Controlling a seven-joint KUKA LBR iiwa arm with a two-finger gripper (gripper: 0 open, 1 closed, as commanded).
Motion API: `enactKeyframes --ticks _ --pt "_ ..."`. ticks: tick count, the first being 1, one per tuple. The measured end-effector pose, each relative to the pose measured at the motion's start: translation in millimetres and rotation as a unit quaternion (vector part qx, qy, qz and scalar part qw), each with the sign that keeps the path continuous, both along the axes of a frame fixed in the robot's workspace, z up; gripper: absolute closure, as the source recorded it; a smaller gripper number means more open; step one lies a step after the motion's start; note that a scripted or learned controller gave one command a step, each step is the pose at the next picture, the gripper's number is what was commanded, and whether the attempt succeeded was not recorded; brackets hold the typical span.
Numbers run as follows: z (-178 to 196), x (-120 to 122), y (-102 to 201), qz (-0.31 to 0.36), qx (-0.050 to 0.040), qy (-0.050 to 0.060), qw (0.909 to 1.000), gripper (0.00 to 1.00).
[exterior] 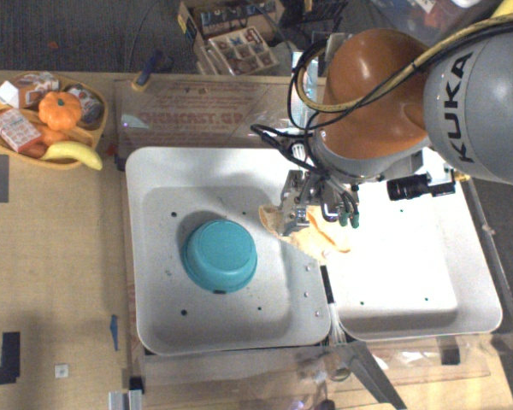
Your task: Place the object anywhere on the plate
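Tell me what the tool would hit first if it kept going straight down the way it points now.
Most likely the pale, orange-streaked object lying right under the tool, at the inner edge of the left bin. The teal plate sits off to the side, out of that line. Depth is hard to judge from above.

"KUKA" in black caps on grey arm (487, 101), no other txt legible

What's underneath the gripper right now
Under the gripper a pale tan-and-orange object lies across the rim between the two bins. The gripper covers its upper part, so any grasp is unclear.
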State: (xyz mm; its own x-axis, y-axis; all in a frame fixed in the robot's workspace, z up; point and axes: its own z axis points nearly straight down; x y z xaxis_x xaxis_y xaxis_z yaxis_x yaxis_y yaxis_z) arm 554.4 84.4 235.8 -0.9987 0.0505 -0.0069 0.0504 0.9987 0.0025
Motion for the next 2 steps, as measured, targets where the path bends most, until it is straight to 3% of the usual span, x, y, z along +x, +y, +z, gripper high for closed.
enactKeyframes --ticks 1,2 --pt "-4.3 -2.8 51.7 0.028 0.0004 0.0 0.9996 1.0" --pt "-4.3 -2.8 51.5 0.027 0.0002 0.0 0.9996 0.0"
